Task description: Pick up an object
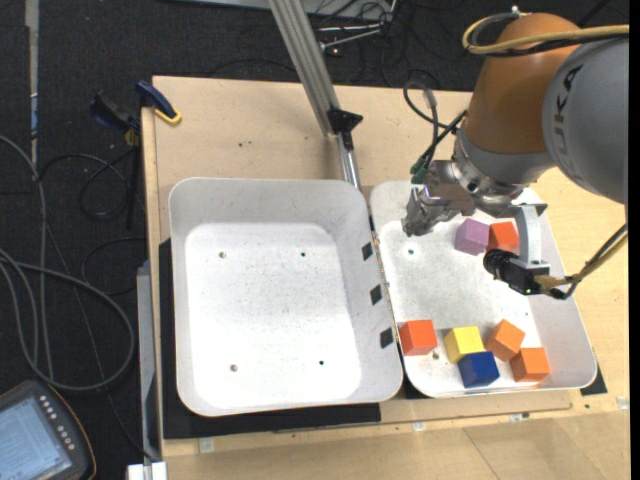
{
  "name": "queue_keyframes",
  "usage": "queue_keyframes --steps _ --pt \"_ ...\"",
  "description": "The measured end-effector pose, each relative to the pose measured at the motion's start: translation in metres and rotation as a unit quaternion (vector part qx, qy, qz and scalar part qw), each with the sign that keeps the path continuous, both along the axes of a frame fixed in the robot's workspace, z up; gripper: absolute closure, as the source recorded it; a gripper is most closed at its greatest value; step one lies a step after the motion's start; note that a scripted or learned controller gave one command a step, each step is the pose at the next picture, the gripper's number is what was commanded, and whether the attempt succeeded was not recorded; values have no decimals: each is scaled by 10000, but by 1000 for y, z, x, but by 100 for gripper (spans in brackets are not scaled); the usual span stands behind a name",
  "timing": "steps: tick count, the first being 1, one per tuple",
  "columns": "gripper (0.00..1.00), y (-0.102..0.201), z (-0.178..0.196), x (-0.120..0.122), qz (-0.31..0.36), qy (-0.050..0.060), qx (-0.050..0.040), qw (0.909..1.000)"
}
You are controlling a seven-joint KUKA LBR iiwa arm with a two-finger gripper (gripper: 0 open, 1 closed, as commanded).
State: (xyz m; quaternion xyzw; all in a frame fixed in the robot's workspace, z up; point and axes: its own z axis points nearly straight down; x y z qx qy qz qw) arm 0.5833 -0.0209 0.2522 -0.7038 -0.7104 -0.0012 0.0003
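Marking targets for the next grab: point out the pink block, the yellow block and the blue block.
pink block [471, 236], camera view, middle of its top face
yellow block [463, 342], camera view, middle of its top face
blue block [479, 368], camera view, middle of its top face

The arm [590, 118] is a thick, rounded tube of pale grey with smooth, glossy skin. Dark letters run along its side, partly cut off at the frame's edge. Below the grey shell sits a broad orange band [520, 88], domed and shiny, with a bright glint near its top. A thin yellowish cable [520, 30] loops over that dome. Under the band comes a darker grey metal wrist ring [485, 173]. Black cables [430, 133] curl out beside it. A white bracket [528, 233] carries a small black unit [505, 266]. The pincer [420, 213] is dark grey metal, blocky and small.
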Motion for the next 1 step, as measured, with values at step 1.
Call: queue_keyframes --steps 1 --pt "100 60 -11 -13 -3 18 1 10000"
